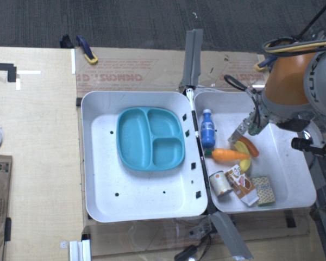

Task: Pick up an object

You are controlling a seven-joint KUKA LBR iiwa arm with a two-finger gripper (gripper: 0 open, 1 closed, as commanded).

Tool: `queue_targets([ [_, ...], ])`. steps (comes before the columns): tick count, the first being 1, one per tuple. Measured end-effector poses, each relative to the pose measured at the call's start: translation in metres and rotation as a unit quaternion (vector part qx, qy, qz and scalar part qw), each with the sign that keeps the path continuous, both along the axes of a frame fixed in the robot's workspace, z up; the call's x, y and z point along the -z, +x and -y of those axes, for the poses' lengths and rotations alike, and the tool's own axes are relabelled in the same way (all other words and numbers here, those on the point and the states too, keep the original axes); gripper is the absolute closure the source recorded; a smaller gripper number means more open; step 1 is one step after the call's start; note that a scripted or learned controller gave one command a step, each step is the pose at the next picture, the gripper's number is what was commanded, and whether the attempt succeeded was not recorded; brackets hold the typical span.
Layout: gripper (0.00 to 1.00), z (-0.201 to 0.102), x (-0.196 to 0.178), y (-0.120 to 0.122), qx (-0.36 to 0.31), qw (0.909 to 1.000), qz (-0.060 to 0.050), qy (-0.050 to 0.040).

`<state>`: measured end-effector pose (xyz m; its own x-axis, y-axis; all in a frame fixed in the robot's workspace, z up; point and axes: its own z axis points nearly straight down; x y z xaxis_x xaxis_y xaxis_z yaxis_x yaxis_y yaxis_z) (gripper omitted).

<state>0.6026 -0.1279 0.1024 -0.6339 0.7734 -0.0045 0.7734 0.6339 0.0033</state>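
A KUKA arm's gripper (243, 133) hangs low over the right bin (293, 200), its fingers a little apart and holding nothing, tips just above a red-and-yellow toy (246, 147). The carrot (230, 155) lies just below and left of the fingers, long axis running left to right, touching that toy. A blue bottle (207, 128) stands further left; a can (219, 182), carton (242, 186) and sponge (264, 190) crowd the near corner (the teal plate (150, 138) sits alone in the left bin (98, 162))

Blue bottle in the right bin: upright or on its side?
On its side. The blue bottle shows its full length flat on the right bin floor, white cap toward the far wall, beside the carrot.
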Motion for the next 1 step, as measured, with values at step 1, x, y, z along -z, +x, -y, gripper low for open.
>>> queue_targets([
  [1,1.00,-0.1136,-0.0896,0.0312,0.077,0.9970,-0.002,0.0005],
])
